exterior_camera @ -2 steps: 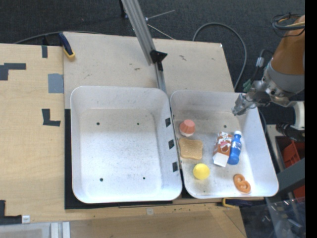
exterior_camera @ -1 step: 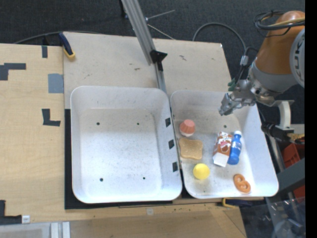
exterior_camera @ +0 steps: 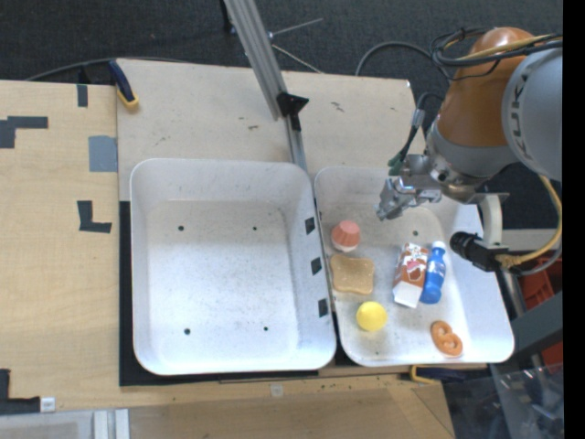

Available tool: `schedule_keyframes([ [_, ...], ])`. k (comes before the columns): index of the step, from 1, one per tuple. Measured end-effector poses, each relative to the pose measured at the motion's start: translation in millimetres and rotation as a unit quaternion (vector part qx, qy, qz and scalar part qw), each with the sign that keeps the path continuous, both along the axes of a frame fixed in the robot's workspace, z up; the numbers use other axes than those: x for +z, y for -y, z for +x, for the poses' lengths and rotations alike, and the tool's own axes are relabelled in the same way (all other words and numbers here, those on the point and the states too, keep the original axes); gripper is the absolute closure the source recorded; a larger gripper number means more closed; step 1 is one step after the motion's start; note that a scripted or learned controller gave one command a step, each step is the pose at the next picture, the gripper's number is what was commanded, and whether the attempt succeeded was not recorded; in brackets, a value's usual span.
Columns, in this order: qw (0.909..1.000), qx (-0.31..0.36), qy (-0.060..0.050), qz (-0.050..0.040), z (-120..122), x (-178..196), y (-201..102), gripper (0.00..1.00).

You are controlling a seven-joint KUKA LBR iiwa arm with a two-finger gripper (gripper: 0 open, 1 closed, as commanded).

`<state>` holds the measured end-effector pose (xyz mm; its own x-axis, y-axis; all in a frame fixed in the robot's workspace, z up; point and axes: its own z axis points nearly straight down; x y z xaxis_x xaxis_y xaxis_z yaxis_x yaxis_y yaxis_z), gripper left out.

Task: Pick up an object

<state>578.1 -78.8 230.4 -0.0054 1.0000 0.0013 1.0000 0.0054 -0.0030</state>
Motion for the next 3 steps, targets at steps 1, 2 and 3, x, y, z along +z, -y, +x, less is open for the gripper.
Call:
schedule_keyframes([
  [1,1.0000,0.000,0.000,0.0001,-2,-12,-54,1.00],
  [2,1.0000,0.001,0.001,0.0003,-3,0,-108,1.00],
  [3,1.0000,0.001,0.001,0.0002,-6,8,-157,1.00],
])
